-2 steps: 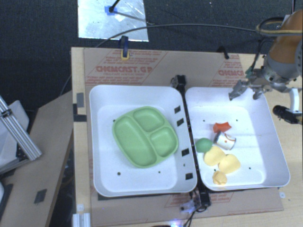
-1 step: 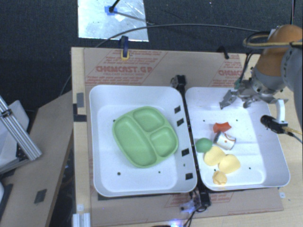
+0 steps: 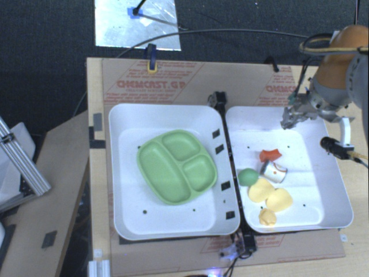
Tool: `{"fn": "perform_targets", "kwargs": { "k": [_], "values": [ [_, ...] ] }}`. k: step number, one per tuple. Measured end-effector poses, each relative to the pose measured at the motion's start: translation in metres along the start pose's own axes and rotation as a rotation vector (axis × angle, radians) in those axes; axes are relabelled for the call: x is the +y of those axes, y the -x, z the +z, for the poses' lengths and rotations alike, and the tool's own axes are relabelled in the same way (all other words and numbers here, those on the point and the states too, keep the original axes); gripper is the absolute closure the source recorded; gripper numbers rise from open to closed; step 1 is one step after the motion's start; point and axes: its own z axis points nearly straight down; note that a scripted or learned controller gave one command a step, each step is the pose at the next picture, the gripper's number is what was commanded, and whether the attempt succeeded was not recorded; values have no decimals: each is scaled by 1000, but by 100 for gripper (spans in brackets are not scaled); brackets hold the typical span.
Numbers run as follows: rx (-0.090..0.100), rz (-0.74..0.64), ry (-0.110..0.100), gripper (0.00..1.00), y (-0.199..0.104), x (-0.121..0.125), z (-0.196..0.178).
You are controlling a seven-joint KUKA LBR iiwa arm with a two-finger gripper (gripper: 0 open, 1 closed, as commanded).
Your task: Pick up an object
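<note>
You cannot tell from this slanted view whether the fingers of the dark two-finger gripper (image 3: 290, 122) stand apart or together; they are small and dark against the white, and nothing shows between them. The gripper sits over the far right corner of the right shallow white bin (image 3: 331, 209), at the end of the grey arm with its orange band (image 3: 346, 53), which comes in from the right.

Look at the cluster of objects in that same bin, toward its near left part and well apart from the gripper. You have a small red-orange piece (image 3: 270, 154) farthest back, a white and grey cylindrical object (image 3: 274, 171) just in front of it, a round green ball-like object (image 3: 248, 176) to its left near the bin wall, then two pale yellow rounded objects (image 3: 270, 194) touching each other, and a smaller yellow lump (image 3: 267, 216) nearest the front edge (its exact shape is too small to make out).

In the left shallow white bin (image 3: 130, 212) lies a light green plastic divided plate (image 3: 176, 166) with three compartments, roughly centred.
</note>
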Motion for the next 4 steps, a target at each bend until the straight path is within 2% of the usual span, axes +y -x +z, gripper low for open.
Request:
{"fn": "perform_targets", "kwargs": {
  "k": [1,2,3,4],
  "values": [
    [0,6,0,100,4,-8,-54],
    [-1,7,2,100,13,-6,-112],
    [1,3,-1,100,13,-4,-127],
    [3,-2,-3,100,-31,-5,-127]
  ]
}}
